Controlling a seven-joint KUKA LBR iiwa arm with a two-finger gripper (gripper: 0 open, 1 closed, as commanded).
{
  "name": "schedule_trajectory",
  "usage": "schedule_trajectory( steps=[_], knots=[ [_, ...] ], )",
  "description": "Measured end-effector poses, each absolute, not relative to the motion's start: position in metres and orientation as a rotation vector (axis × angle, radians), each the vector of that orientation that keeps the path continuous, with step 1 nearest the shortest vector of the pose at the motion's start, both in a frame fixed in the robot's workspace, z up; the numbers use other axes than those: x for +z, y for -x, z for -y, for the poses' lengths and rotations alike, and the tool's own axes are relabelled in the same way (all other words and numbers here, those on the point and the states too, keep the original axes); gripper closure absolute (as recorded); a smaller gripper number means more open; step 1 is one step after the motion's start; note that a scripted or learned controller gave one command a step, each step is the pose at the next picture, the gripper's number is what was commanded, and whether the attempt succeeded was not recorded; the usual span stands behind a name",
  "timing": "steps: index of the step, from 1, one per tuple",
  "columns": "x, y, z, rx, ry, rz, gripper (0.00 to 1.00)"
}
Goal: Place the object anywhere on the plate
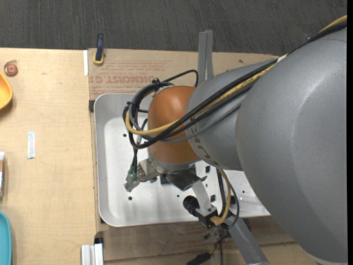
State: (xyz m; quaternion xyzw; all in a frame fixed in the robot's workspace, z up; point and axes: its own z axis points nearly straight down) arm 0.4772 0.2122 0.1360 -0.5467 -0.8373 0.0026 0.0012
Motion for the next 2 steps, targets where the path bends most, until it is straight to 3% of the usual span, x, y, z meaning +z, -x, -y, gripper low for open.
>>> schedule_trajectory(
  steps=[1, 2],
  knots=[
    [0.170, -0.477, -0.204, 0.007, 2.701, 1.608, 0.00],
    [0.090, -0.476, -0.227, 0.013, 2.933, 1.130, 0.00]
  ],
)
